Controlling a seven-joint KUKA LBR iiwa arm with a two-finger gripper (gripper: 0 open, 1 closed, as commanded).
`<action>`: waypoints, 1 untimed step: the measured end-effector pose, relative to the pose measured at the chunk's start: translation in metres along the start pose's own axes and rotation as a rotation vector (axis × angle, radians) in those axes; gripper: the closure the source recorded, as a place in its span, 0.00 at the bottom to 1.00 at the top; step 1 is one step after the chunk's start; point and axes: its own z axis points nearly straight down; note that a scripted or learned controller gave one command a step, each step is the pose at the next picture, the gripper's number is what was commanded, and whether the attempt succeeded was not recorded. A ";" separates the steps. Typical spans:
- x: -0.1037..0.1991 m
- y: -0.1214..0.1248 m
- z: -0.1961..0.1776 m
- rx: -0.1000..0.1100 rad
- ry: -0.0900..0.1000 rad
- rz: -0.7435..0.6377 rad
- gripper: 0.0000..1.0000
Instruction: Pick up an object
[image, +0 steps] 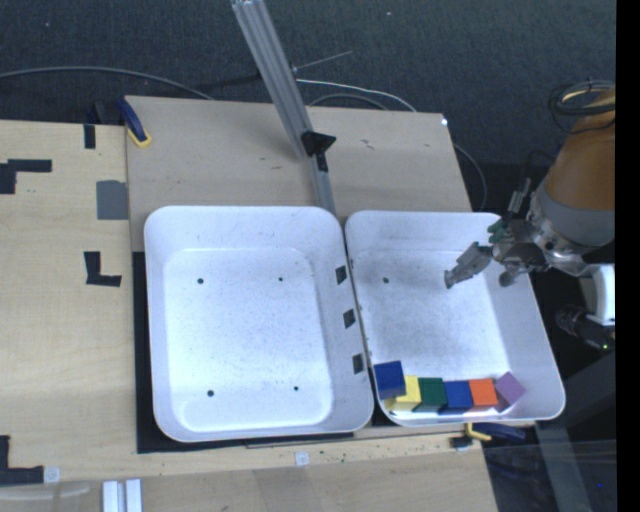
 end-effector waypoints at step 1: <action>0.075 0.026 -0.081 -0.010 -0.001 -0.008 0.00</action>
